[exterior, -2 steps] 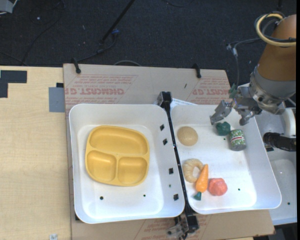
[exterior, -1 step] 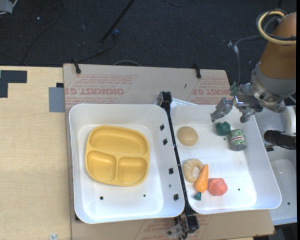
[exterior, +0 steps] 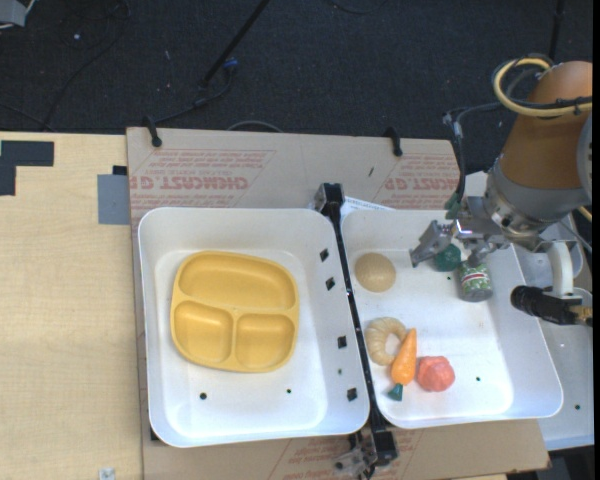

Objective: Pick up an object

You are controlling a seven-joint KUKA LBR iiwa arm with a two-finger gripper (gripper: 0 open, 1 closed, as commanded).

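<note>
**Pincer low over right bin, nothing lifted yet**

Arm (exterior: 545,138) reaches in from the right, pincer (exterior: 458,246) down at the upper part of the right bin (exterior: 525,388). Fingers look spread fairly wide, one metal finger out to the left near 445,280, the other side by the green-capped jar. A small teal object (exterior: 446,259) sits right between/under the fingers; can't tell if it is actually gripped or just beneath them. A small jar-like item (exterior: 474,281) stands just beside the pincer, lower right.

Other candidates in the right bin, all resting on the bin floor: beige round ball (exterior: 375,271) near the divider, pale ring-shaped piece (exterior: 383,336), orange carrot (exterior: 405,358) leaning across it, red lumpy item (exterior: 435,373) just beside the carrot. Left bin (exterior: 170,388) holds a yellow divided plate (exterior: 235,310).

Progress: approach looks done, grasp not confirmed, lift not done. Left: close on the teal thing, raise it clear of the bin.
</note>
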